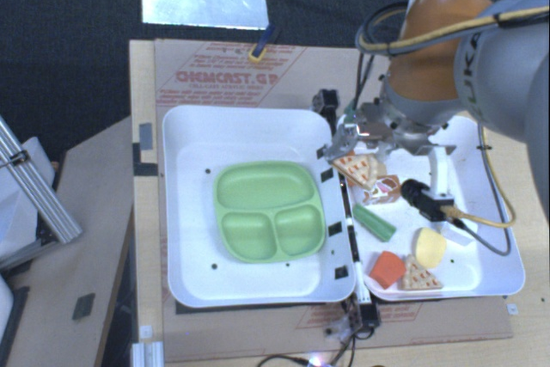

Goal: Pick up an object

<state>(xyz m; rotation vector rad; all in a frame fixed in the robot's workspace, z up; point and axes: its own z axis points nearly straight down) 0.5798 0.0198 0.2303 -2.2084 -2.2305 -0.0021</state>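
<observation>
- Gripper point(357, 152) is low over the right bin point(494, 271), at that bin's far-left corner, hard against the divider between the two bins.
- Fingers: cannot tell their state; the wrist and orange band hide them from above.
- Nearest object: waffle-patterned wedge point(355, 168), lying directly under or just in front of the gripper, near the right bin's left wall. Contact not confirmed; nothing is visibly between the fingers.
- Wedge's long axis runs roughly from the left wall toward the bin's centre, slanting to the near side.
- Just beside it, toward the near edge: a small red-and-white piece point(387, 187), then a green stick point(373, 222) lying diagonally along the left wall.
- Near-edge cluster, well apart from the gripper: orange block point(388, 268), yellow lump point(430, 248), second waffle wedge point(420, 277).
- Left bin point(198, 271) carries a green divided tray point(266, 211) at its centre.
- Judgement: the wedge is the likely target; the wall alongside leaves little room on that side.
</observation>
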